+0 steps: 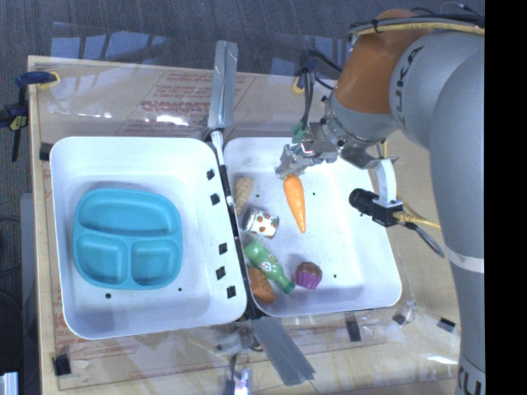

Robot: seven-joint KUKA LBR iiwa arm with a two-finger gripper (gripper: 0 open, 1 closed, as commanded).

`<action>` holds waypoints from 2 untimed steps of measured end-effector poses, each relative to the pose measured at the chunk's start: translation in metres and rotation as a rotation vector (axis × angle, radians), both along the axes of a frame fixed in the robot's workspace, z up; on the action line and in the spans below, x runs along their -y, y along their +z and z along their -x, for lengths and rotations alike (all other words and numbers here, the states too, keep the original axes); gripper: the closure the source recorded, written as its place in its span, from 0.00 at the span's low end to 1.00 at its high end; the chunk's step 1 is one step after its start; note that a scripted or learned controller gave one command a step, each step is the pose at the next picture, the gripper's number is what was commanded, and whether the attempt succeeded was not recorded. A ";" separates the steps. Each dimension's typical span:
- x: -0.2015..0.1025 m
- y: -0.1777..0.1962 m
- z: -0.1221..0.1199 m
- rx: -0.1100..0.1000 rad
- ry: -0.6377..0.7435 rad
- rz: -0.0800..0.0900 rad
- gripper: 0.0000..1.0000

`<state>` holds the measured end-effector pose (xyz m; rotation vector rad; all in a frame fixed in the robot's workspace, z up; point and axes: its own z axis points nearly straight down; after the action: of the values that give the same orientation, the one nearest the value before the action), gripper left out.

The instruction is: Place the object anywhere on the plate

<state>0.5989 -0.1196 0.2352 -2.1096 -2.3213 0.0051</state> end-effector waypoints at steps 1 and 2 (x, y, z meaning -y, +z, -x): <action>-0.074 -0.045 0.012 0.001 -0.004 0.001 1.00; -0.139 -0.044 0.002 0.004 0.500 0.000 1.00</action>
<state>0.5968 0.0196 0.1912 -1.4710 -2.7743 0.0027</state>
